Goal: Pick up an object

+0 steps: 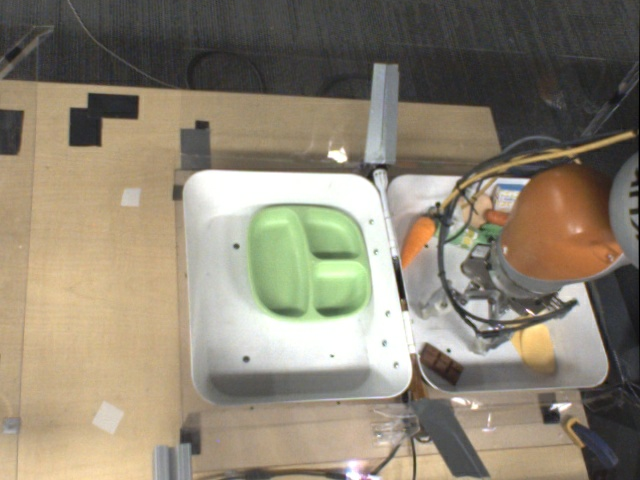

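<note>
Camera view: gripper was low in right bin, between carrot and yellow piece; grip state indiscernible. Nothing visibly lifted; pick seemed pending.

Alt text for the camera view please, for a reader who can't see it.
A grey arm with an orange band reaches down into the right white bin, among a carrot, a brown chocolate piece and a yellow object. The left white bin holds a green divided plate.
</note>
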